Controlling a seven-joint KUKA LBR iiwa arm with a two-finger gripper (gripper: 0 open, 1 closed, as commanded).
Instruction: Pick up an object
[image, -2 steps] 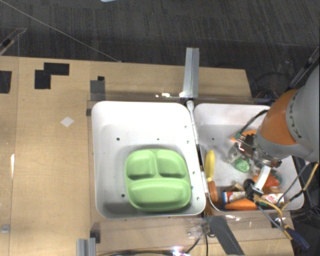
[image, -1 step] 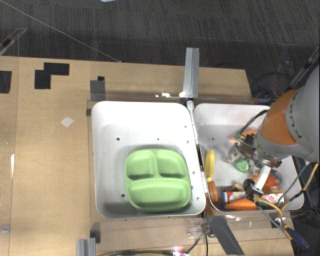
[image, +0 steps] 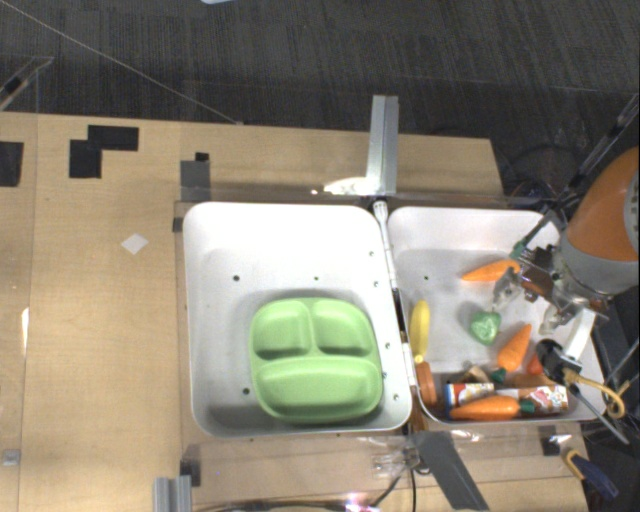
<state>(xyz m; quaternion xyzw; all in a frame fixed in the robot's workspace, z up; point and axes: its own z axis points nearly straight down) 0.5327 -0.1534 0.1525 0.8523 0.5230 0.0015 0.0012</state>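
Just left of the open, empty end effector (image: 528, 289) lies an orange carrot (image: 488, 270).

No legible text, brand or number; the printed label on the small red-and-white tube (image: 535, 400) in the right white bin (image: 440, 250) is too blurred to read.

The arm (image: 610, 225) is cut off by the right edge, and the right bin's (image: 440, 240) far-right wall is hidden beneath it. Items heaped along the bin's lower edge (image: 500, 398) overlap and cannot be told apart.
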